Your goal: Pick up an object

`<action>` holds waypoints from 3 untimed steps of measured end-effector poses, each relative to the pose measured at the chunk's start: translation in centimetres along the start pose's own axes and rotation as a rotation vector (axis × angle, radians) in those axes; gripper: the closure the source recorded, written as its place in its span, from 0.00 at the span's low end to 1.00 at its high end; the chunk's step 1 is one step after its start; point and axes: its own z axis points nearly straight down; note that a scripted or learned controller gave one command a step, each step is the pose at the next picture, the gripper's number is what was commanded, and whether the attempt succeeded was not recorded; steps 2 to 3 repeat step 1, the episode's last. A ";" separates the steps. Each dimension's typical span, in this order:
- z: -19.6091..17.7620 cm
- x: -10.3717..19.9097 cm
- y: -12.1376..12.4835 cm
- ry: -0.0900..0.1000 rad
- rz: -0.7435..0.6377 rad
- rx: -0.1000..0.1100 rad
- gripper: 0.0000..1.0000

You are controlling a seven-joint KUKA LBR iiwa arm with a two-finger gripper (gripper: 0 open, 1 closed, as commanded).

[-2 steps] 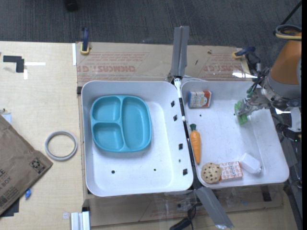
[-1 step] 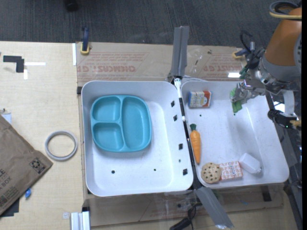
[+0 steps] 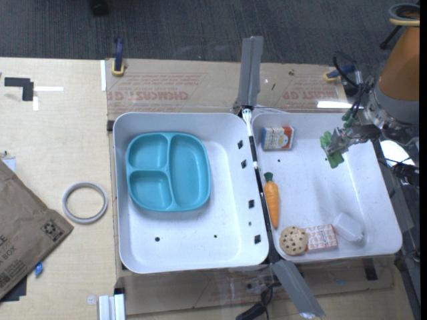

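Your arm [image 3: 400, 65] is cut off at the right edge, so you see little more than its orange band and grey wrist. The gripper [image 3: 335, 151] hangs over the far right part of the right bin [image 3: 383, 199], and a small green object [image 3: 331, 145] sits at its tip. It looks pinched between the fingers, though the fingers themselves are dark, small and hard to separate from the cabling around them; what the green thing is cannot be made out.

The other things in that bin lie apart from the gripper. A small white and orange carton [image 3: 277, 138] stands near the far left corner. A toy carrot [image 3: 271, 201] lies along the left wall. A cookie [image 3: 292, 241] and a pink packet [image 3: 321, 237] touch each other at the near edge, and a clear plastic cup [image 3: 349, 227], barely visible against the white, lies just beside them toward the near right corner.

The left bin [image 3: 133, 245] holds a blue divided plate [image 3: 169, 172] in its far left part.

Both bins rest on a sheet of printed cardboard [image 3: 173, 89] on a pale wooden bench [image 3: 53, 145]. A roll of tape [image 3: 85, 201] and a brown cardboard box [image 3: 23, 232], cut off at the left edge, lie on the bench left of the bins. The floor beyond is dark grey carpet.
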 end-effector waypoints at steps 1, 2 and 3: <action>-2.7 3.4 3.8 -0.001 0.257 -0.001 1.00; -2.7 3.4 3.8 -0.001 0.257 -0.001 1.00; -2.7 3.4 3.8 -0.001 0.257 -0.001 1.00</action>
